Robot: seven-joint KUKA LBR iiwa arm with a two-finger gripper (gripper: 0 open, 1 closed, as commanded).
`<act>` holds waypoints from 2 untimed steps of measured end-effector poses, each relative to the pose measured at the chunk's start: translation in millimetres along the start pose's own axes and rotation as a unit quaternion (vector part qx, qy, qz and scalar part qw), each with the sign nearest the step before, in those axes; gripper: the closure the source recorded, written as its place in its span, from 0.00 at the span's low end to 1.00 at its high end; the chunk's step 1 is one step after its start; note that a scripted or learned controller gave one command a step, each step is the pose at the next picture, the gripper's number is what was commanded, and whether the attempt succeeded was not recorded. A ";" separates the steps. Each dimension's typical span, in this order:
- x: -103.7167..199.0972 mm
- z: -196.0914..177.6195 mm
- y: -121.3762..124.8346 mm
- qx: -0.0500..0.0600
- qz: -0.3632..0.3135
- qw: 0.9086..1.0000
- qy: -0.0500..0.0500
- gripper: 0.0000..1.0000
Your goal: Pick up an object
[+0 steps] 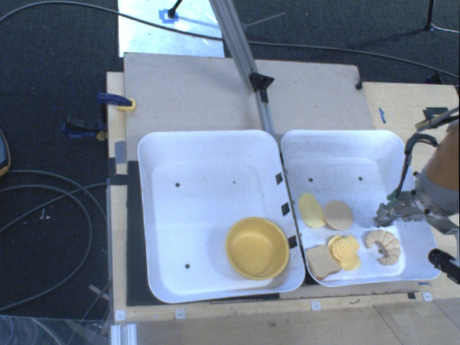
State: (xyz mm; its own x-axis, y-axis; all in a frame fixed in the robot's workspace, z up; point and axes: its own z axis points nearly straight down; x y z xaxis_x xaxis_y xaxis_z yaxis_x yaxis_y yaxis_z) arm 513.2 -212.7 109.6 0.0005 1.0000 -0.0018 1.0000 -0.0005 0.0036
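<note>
1. Claw (386, 214) hangs low over the right side of the right bin (338, 144), at the end of the grey arm (440, 185) that comes in from the right edge; whether it is open or closed cannot be told, and nothing can be seen in its grip.
2. Just near of the claw lies a croissant (384, 245), pale and ridged, close to the bin's right wall and apart from the claw.
3. Left of the croissant sits a yellow waffle-like piece (346, 251), overlapping a slice of toast (322, 261) at the bin's near left corner.
4. Farther back, a round tan cracker-like disc (338, 215) rests beside a pale yellow oval slice (311, 210), the two just touching or nearly so.
5. Left bin (205, 149) holds a yellow bowl (257, 247), upright, in its near right corner.
6. Both bins sit side by side on the surface (194, 92), their inner walls touching.
7. A metal pole (241, 38) slants in from the far side toward the place where the bins meet.
</note>
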 end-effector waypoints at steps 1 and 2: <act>0.1 -64.0 5.3 -0.002 -0.003 1.000 -0.001 1.00; -0.4 -117.9 7.2 -0.002 -0.003 1.000 -0.001 1.00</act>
State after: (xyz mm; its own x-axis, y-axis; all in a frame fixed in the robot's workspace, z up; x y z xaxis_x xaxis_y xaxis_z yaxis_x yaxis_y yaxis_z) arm 520.0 -213.0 227.5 -0.0058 1.0000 -0.0030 1.0000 0.0058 0.0070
